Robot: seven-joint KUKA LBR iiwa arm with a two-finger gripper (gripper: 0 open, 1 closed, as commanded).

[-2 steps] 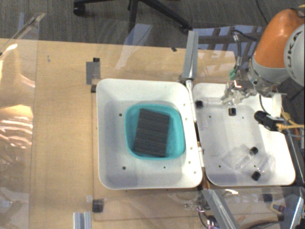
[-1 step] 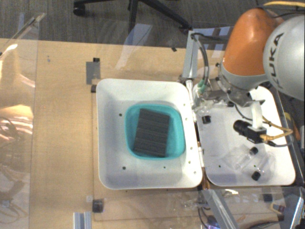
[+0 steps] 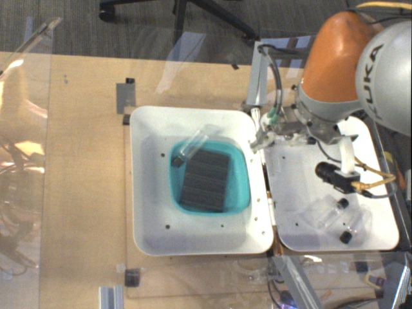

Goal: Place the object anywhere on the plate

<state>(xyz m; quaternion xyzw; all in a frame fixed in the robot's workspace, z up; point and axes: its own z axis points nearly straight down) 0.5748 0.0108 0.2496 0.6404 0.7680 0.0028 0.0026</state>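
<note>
- The shallow white left bin (image 3: 149, 192) holds a square teal plate (image 3: 239, 187).
- A dark ribbed rectangular block (image 3: 206, 179) lies on that plate.
- A clear plastic tube (image 3: 191, 147) rests on the plate's rear left edge (touching the block's corner).
- The shallow white right bin (image 3: 296, 227), touching the left one, holds clear plastic vials (image 3: 331, 214) near its front.

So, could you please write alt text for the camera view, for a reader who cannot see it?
A teal plate in the left white bin carries a dark ribbed block and a clear tube at its upper left edge. The grey and orange arm hangs over the right white bin, where small clear and black objects lie.
</note>
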